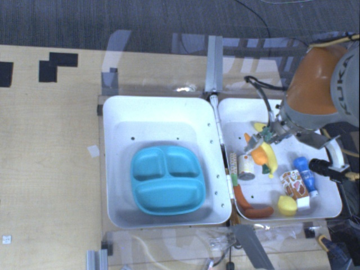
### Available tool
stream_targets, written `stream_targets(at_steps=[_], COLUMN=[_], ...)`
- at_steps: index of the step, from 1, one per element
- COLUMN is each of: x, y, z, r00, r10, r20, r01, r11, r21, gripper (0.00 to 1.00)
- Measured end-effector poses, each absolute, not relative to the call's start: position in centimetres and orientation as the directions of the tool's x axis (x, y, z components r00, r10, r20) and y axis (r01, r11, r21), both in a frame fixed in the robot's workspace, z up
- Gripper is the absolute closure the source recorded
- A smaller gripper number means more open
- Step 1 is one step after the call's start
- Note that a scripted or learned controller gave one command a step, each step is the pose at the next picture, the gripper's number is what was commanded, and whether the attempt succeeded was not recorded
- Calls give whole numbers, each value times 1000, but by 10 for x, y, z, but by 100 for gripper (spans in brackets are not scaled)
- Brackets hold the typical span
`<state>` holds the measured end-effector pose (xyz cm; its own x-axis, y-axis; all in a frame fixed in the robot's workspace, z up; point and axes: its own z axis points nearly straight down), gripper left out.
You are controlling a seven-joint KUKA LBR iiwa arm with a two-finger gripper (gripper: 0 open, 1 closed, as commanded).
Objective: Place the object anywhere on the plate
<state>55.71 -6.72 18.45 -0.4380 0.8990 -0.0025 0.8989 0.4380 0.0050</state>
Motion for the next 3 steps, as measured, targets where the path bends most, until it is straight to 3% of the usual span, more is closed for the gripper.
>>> stream_targets(at_steps=[1,2,3], x=[531,539,551], y=[-86,-32,-38], z=[244,186,185], r00=[-543,-704,-779], r10=[840,710,627], r20=[-5,-3,-5], r01=[840,710,627], r11=[543,704,779], r21=[6,3,4], gripper=[100,100,100])
